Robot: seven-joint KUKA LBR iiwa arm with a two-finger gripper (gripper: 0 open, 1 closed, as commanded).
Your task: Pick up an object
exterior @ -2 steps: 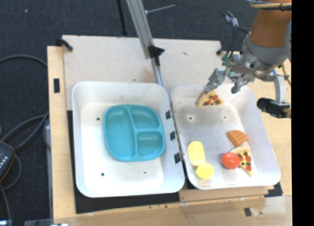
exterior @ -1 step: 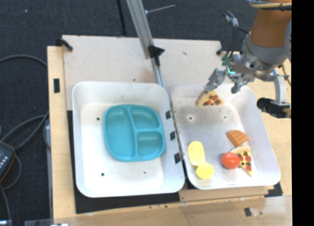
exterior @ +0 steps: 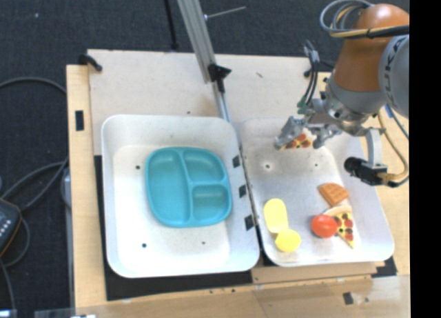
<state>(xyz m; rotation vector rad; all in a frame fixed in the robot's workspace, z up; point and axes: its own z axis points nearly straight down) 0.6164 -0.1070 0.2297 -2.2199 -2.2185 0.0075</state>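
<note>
Bench top (exterior: pixel 148 82): pale wood-like board, matt, lightly marked. Both bins, left (exterior: pixel 124 241) and right (exterior: pixel 365 244): white plastic, faintly speckled, low sheen. Divided plate (exterior: pixel 187 186): turquoise plastic, smooth, soft gloss. Yellow pieces (exterior: pixel 280 225) and tomato (exterior: pixel 322 225): smooth, plastic-looking, the tomato showing a small highlight. Slanted mast (exterior: pixel 194 23): ribbed bare metal, satin grey. Arm band (exterior: pixel 365 44): orange, glossy. Floor (exterior: pixel 83 6): dark, rough carpet-like weave.

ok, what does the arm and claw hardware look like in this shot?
The arm is grey with a broad orange band above the wrist. Pale cable loops arc over its top, and thin dark cables run down its side. The claw is a small metallic grey assembly below the wrist, with a black fitting off to one side.
</note>
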